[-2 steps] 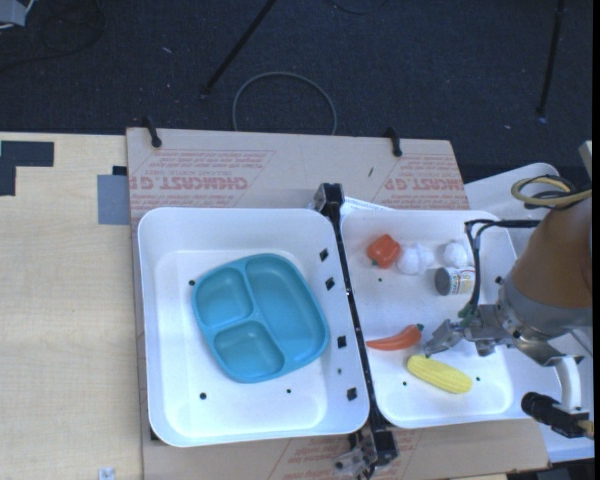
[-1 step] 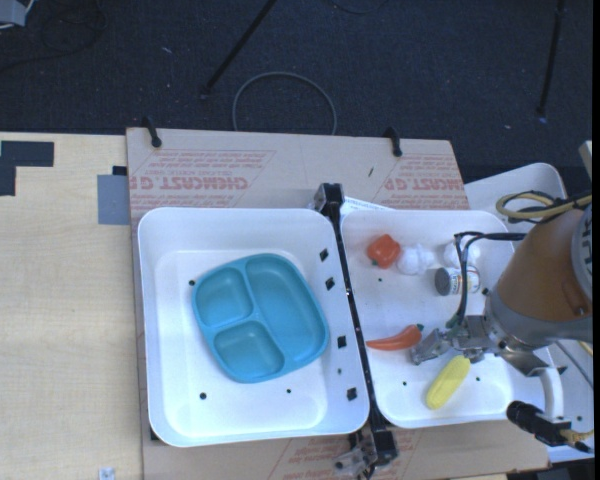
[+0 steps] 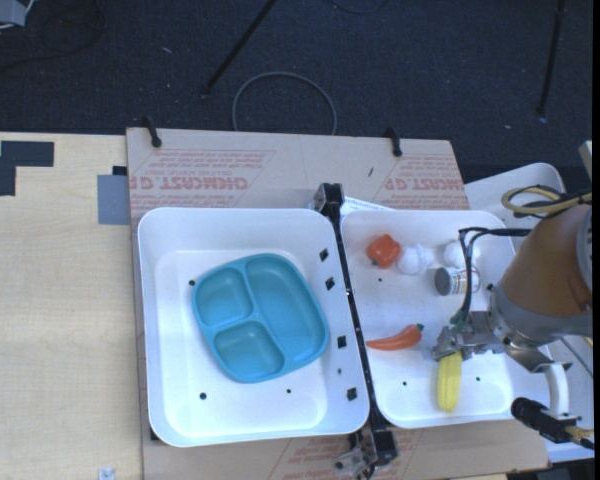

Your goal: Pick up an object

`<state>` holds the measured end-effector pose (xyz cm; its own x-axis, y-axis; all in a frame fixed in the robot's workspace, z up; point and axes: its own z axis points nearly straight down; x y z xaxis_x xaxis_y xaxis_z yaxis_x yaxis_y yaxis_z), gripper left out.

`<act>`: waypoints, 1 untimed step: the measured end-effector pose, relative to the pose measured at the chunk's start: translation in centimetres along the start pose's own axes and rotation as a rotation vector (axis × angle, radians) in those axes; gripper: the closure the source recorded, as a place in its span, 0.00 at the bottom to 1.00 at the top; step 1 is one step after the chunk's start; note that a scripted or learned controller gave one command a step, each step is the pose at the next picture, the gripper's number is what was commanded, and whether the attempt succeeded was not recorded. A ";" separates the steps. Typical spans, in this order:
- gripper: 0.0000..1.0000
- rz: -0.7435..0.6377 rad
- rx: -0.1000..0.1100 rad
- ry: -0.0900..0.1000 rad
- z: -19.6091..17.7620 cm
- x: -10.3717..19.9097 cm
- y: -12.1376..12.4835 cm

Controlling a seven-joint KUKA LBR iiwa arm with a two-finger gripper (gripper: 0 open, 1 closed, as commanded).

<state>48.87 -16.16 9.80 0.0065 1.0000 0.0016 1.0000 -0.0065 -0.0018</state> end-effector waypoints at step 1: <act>1.00 -0.007 -0.004 -0.002 -6.2 -0.2 0.5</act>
<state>49.34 -16.34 15.98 -0.0009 1.0000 -0.0004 1.0000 0.0009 0.0017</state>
